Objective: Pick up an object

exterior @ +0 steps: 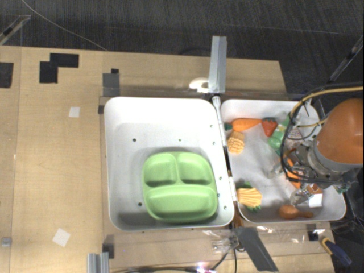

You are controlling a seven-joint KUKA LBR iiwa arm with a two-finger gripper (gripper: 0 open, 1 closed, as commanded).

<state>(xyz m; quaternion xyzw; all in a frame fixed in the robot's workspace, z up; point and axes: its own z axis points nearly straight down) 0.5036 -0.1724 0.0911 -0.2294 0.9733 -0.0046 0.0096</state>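
The right bin (pixel 256 169) holds several toy foods. An orange carrot (pixel 247 123) lies at its back, with a red piece (pixel 268 127) and a green piece (pixel 277 138) beside it. A yellow corn cob (pixel 236 143) sits by the left wall. A yellow ridged piece with green leaves (pixel 249 197) is at the front left, and a brown oval piece (pixel 289 211) rests by the front wall. My gripper (pixel 303 196) hangs low over the bin's right front, just above and right of the brown piece, under the arm's orange band (pixel 344 132). An orange piece (pixel 292 175) is partly hidden by the wrist.
The left bin (pixel 122 129) holds a green divided tray (pixel 179 185) at its front. A metal post (pixel 218 64) stands behind the wall between the bins. Cables (pixel 301 124) loop over the right bin's back right corner.
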